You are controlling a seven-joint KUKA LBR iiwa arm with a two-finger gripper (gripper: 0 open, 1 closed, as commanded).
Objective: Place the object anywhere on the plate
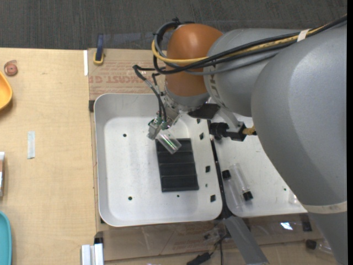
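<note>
A black ridged rectangular plate [178,170] lies in the left white bin [118,164], right of its middle. A small clear object with a greenish tint [169,144] is at the plate's far left corner, right under the tip of my gripper [159,126]. Whether the object rests on the plate or hangs in the gripper is not visible. The gripper reaches down from the orange wrist band [190,57], which hides most of it.
The right bin [265,164] holds a clear tube with black ends [241,184], and the grey arm covers much of that bin. A yellow dish [3,93] and small items lie on the wooden bench to the left.
</note>
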